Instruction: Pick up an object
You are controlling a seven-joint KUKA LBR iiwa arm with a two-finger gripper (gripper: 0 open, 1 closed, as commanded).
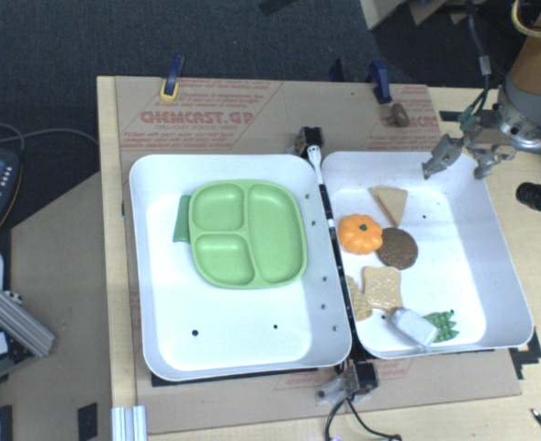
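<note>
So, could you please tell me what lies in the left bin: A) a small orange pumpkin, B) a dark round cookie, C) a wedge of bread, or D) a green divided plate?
D: the green divided plate lies alone in the left bin; the pumpkin is in the right bin.

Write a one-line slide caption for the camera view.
Gripper open above the right bin's far edge, holding nothing; toy pumpkin, brown disc and cracker below; green tray in left bin.
</note>
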